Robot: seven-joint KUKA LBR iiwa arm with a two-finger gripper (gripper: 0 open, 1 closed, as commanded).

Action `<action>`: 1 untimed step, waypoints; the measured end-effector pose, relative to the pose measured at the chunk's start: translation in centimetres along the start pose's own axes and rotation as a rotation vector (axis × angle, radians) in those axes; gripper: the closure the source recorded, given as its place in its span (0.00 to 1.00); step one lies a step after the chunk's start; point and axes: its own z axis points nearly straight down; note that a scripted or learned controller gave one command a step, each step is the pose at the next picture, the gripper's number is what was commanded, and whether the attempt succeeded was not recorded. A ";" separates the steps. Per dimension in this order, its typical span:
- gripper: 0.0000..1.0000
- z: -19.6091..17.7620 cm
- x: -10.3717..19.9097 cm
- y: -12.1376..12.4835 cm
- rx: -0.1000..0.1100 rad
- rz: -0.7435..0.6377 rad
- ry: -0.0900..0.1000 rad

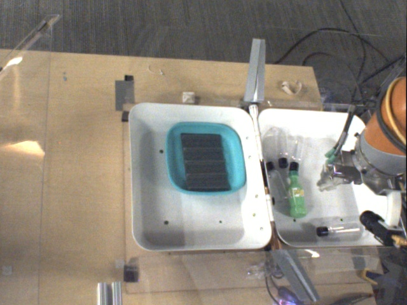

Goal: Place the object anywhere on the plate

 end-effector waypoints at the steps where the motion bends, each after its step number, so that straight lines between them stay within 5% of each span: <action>1: 1.00 -1.1 0.1 0.3 -0.005 -0.004 0.000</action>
